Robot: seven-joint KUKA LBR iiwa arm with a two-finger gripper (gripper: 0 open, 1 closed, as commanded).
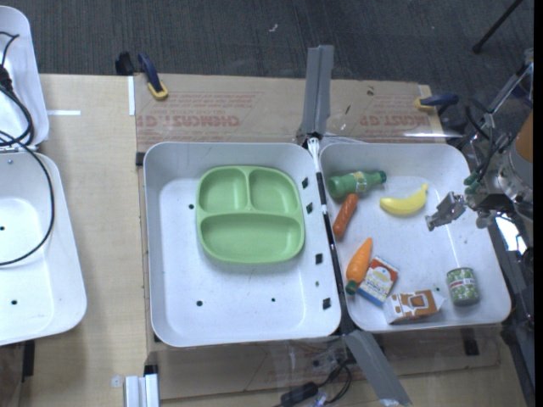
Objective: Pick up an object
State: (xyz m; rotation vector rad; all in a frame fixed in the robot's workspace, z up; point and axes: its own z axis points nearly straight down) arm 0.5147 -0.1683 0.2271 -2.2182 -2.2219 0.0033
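Seven toys fill the right white bin [488,253]; nearest the open, empty gripper [443,213], the yellow plastic banana [404,201] looks light, slick, best pinched mid-curve.

Single fixed camera, high above bench [93,108], apparently slanted down, both bins [157,253] framed.
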